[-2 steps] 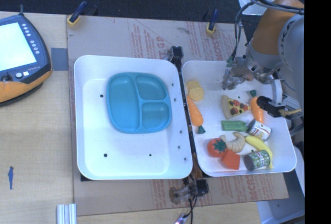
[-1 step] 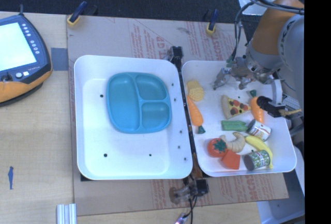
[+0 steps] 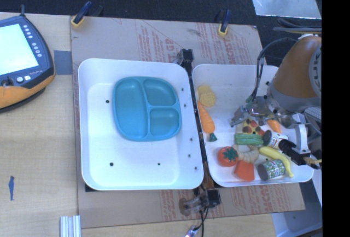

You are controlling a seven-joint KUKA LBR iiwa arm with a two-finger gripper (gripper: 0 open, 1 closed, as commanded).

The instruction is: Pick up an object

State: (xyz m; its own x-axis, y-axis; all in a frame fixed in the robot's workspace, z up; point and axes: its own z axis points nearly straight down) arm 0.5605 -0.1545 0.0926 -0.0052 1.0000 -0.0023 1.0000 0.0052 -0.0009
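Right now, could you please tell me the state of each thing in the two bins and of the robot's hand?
Blue three-compartment plastic plate: flat in the left white bin, nothing on it.
Orange toy carrot: lying by the right white bin's left wall.
Red toy tomato: resting near the front.
Yellow toy banana: lying on its side.
Small green-labelled can: tipped over.
Hand: low among the toys, holding nothing visible.

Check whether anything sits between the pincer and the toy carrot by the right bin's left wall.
Nothing visible does. The pincer hangs over the right bin, and bare white floor lies between it and the carrot. The toy pile lies right of and below that path.
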